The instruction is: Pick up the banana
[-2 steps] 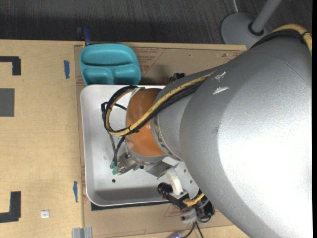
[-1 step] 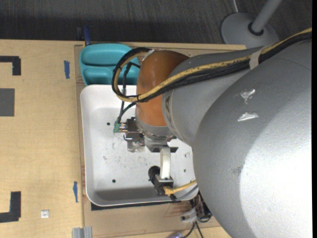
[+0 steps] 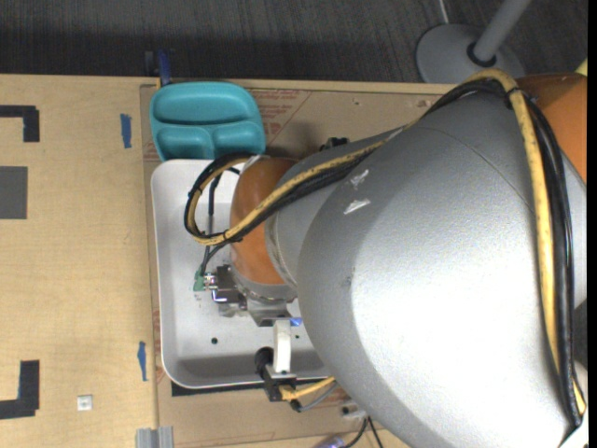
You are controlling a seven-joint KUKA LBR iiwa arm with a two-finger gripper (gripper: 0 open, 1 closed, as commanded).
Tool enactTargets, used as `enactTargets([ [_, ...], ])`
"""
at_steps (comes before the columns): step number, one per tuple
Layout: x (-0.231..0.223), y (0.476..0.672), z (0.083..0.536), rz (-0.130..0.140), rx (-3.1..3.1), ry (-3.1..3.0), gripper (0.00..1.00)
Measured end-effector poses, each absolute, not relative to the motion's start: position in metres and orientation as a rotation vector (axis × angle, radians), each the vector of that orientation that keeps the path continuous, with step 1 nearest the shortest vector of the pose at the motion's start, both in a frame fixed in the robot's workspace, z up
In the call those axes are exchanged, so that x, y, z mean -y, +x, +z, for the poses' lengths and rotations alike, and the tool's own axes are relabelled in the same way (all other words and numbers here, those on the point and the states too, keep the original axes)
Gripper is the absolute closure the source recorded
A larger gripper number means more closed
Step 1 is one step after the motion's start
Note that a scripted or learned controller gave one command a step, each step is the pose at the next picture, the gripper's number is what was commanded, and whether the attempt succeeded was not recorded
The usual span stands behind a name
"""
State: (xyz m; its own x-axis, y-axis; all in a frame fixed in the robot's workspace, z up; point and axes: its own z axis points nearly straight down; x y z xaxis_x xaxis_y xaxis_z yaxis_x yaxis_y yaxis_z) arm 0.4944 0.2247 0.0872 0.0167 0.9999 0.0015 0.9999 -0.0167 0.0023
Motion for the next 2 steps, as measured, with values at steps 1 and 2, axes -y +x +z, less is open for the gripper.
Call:
enactTargets([
  [1,-0.2251,0.4944,0.0969,0.003,-2.204,2.238,1.0],
  [2,-0.2254,0.4944,0.1065,0.002,-2.206,2.237,1.0],
])
